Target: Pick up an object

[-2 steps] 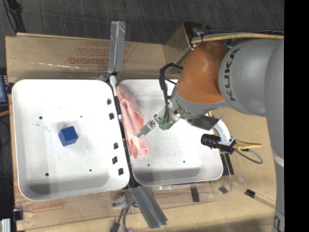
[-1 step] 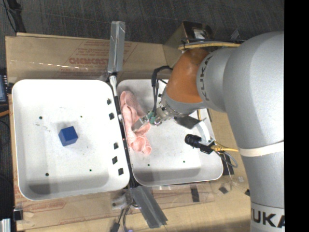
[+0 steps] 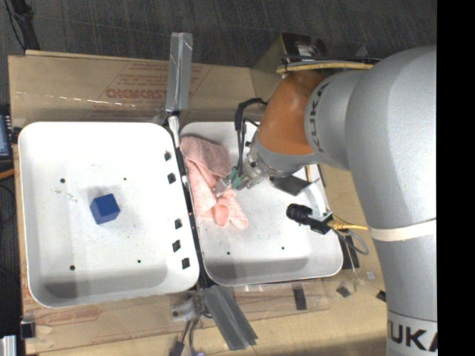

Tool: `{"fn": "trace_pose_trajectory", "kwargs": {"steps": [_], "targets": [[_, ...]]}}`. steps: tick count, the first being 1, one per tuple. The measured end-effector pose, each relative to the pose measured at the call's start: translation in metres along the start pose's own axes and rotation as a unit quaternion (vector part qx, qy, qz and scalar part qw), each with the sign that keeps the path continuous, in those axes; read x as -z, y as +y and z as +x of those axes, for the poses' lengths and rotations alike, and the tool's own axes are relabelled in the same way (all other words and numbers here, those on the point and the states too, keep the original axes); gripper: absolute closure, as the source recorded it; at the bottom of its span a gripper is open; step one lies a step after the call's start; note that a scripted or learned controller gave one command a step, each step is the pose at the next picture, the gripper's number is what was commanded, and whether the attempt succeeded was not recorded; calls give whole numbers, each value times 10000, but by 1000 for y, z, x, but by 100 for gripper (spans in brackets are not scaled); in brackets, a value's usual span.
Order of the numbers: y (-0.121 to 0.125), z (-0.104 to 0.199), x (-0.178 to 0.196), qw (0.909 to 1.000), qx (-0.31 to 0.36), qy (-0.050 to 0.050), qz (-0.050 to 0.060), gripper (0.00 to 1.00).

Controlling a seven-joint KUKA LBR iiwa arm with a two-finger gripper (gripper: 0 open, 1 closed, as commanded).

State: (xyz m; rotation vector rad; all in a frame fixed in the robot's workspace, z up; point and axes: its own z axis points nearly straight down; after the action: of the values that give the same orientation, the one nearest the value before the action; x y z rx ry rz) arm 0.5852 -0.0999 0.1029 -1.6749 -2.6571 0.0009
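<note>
First, at the far left, we see the left bin point(image 3: 44, 154) holding a single blue cube point(image 3: 105, 208), apart from every wall and a little toward 9 o'clock of the bin's middle; at 3 o'clock from it, across the shared rims, the right bin point(image 3: 260, 251) carries a crumpled pink cloth point(image 3: 204, 162), bunched along that bin's 9 to 11 o'clock side; the end effector point(image 3: 228, 184) hangs low at the cloth's 4 o'clock edge, close upon or touching the folds, and we cannot tell whether it is spread or pressed together, nor whether any cloth is caught in it; the arm point(image 3: 297, 124) reaches in from 2 o'clock. We judge the cloth to be the object aimed at, with the grasp itself in hand; to do it well we would sink straight into a raised fold rather than a flat hem, take a thick pinch of fabric, then lift vertically and slowly, since soft cloth slips and may drag on the wall at 9 o'clock.
</note>
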Motion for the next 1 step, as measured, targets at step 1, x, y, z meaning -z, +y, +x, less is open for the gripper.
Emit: {"fn": "trace_pose_trajectory", "kwargs": {"steps": [1], "targets": [[0,0,0,10000,0,-2,0,0]]}}
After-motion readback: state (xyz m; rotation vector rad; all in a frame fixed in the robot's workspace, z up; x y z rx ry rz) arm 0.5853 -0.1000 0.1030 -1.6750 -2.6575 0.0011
